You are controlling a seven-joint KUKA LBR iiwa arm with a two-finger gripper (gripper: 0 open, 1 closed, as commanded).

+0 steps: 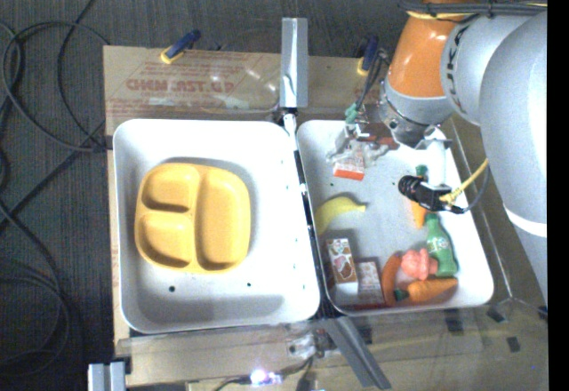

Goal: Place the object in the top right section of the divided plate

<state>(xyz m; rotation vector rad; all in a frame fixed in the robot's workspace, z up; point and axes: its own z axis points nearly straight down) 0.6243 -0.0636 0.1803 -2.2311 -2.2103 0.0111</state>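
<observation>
We see a small orange-and-white packet (349, 169) lying in the right bin's (476, 287) far part, just under our hand (360, 140). The arm (427, 60) reaches in from the right; we cannot tell the hand's opening or whether it grips. The yellow divided plate (193, 215) sits in the left bin (133, 309).

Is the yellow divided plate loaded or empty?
Empty: all sections of the yellow divided plate show bare yellow. The toys lie in the right bin.

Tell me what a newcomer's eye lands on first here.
First, the yellow divided plastic plate, alone in the left shallow white bin. Next, the grey arm with its orange band, reaching in from the right, its pincer low over the right white bin, where a yellow banana, an orange carrot and small packets lie.
</observation>
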